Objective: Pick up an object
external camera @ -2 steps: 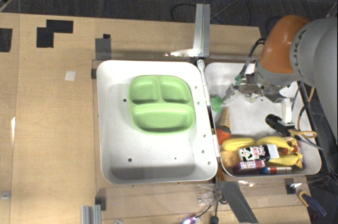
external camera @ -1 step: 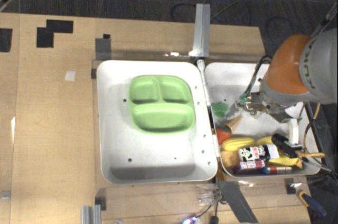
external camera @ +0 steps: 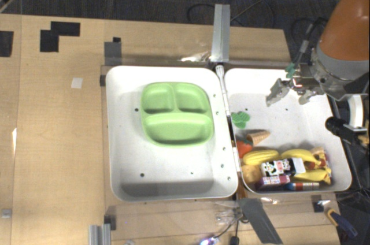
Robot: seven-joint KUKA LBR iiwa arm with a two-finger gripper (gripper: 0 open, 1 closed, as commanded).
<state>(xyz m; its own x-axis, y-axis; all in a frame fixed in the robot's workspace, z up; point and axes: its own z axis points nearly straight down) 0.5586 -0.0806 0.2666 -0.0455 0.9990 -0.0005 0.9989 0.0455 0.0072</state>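
Bench (external camera: 52, 140): pale wood, matt. Bins (external camera: 124, 180): white plastic, smooth, faint sheen. Tray (external camera: 176, 112): green plastic, smooth, satin. Divider post (external camera: 221, 30): bare metal, brushed. Bananas (external camera: 260, 156): yellow, glossy plastic look. Arm band (external camera: 349, 21): orange, smooth, semi-gloss

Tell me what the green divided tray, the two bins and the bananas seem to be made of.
Green divided tray: likely molded plastic, matte, with one even color and rounded compartment edges.
Left bin and right bin: probably white plastic, smooth with a soft sheen; rounded corners look molded.
Bananas: probably plastic toy fruit, going by the uniform yellow and slight gloss, though real fruit can't be ruled out.
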